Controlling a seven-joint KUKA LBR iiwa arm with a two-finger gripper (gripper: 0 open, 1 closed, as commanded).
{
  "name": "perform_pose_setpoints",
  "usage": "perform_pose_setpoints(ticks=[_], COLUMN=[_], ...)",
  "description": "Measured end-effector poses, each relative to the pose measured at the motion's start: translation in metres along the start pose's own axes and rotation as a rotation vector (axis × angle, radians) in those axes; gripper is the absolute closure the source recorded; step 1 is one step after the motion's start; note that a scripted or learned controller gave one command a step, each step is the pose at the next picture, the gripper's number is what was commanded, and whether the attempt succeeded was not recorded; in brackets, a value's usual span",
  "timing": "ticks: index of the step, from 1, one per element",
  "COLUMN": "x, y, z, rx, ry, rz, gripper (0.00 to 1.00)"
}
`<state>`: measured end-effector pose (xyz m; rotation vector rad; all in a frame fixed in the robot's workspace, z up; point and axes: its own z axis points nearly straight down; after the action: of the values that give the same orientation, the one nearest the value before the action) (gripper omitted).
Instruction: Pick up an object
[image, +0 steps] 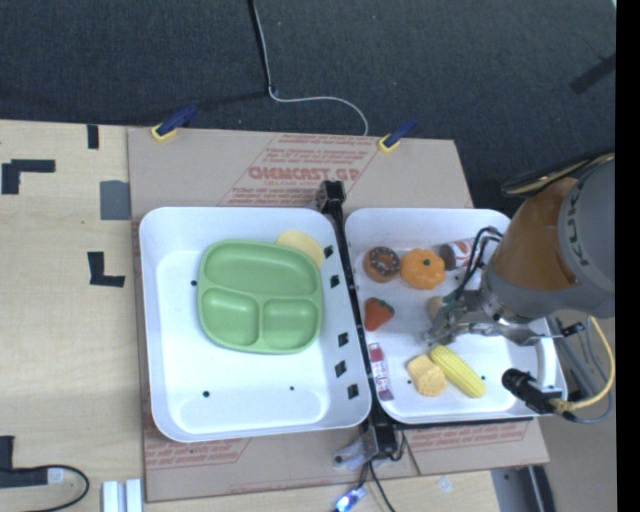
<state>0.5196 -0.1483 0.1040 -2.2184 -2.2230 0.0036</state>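
Left bin (170, 400) has a green divided plate (262, 297). Right bin (420, 408), lower right of frame: donut (381, 263), orange (422, 269), strawberry (377, 314), corn (456, 369). Gripper (447, 322) hangs low right above the corn; can't tell its grip.

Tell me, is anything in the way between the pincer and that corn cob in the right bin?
Nothing visible blocks it. The pincer sits low in the right bin, just above the corn cob in this view, with bare white floor between them. A small yellow piece lies against the cob's left side, and could crowd a grasp from there.
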Motion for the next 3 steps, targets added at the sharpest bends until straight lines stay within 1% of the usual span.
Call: perform_pose_setpoints(ticks=[1, 2, 3], x=[0.093, 0.206, 0.223], y=[0.023, 0.041, 0.014], z=[-0.148, -0.270, -0.242], rx=[-0.018, -0.017, 0.002], ry=[0.004, 0.006, 0.000], rz=[-0.011, -0.015, -0.001], gripper=[1.00, 1.00, 1.00])
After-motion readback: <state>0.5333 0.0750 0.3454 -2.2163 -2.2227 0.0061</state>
